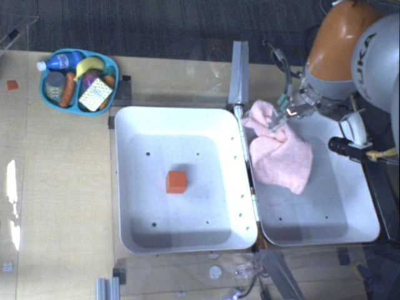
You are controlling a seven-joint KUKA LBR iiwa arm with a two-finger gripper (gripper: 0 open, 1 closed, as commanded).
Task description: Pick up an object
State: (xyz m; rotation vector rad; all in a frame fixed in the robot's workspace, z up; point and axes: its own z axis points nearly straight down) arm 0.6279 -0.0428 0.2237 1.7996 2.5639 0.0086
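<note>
Gripper (279, 119) sits low in the upper right of the frame, at the top left corner of the right bin (350, 230), its tip pressed down into the pink cloth (281, 158) near that cloth's upper edge. Whether it has closed on the fabric cannot be told from this angle: the tip is small and partly sunk in the folds, and no fold clearly shows pinched in it. The cloth lies bunched against the left wall of the right bin, spreading down toward the middle of that bin, and all of it looks to be resting on the bin floor; nothing is raised. In the left bin (131, 167), an orange block (177, 182) sits alone near the centre, well apart from the arm (350, 42). A blue tray of toy food (78, 80) rests on the bench in the upper left, outside both bins. As a judgement, the pick is at its contact stage: the reach down to the cloth looks done, while a sure hold and the lift are both yet to come.
</note>
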